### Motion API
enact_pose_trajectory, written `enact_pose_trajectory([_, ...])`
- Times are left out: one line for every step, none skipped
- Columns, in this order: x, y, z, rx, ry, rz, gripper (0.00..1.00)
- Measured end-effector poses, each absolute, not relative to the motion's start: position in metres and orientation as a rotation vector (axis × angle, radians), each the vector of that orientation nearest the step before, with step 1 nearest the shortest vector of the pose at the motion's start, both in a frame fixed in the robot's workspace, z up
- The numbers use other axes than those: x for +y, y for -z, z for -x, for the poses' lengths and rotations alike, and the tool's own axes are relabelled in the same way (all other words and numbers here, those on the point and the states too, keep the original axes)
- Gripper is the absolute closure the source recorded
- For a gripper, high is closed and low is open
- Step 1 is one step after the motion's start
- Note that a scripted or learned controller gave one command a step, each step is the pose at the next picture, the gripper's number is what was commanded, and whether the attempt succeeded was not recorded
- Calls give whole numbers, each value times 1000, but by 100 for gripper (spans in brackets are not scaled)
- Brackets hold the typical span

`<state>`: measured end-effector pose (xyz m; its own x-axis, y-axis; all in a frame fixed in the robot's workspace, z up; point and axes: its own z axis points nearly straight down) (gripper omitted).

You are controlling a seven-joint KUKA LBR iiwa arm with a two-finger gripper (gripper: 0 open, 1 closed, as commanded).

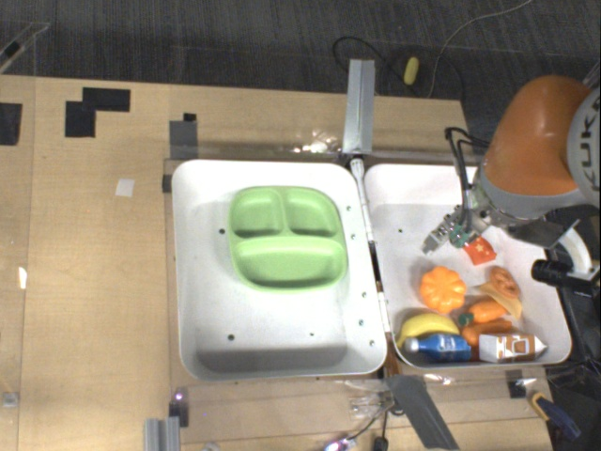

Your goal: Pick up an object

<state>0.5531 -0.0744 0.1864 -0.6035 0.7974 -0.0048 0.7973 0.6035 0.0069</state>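
Arm reaches in over the right bin, gripper hanging low near the bin's middle. Can't tell the jaw state, too small & blurred. Just beside it sits a small red block. Toward the near edge: orange pumpkin, banana, blue bottle, white carton. Left bin carries a green tray w/ three sections, around its center.
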Motion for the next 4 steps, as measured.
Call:
enact_pose_trajectory([-136,-90,-594,2690,-10,-1593,100])
enact_pose_trajectory([-137,-91,-594,2689,-9,-1593,0])
enact_pose_trajectory([-132,-91,-552,2637,-12,-1677,0])
enact_pose_trajectory([-135,-91,-501,2321,-20,-2095,0])
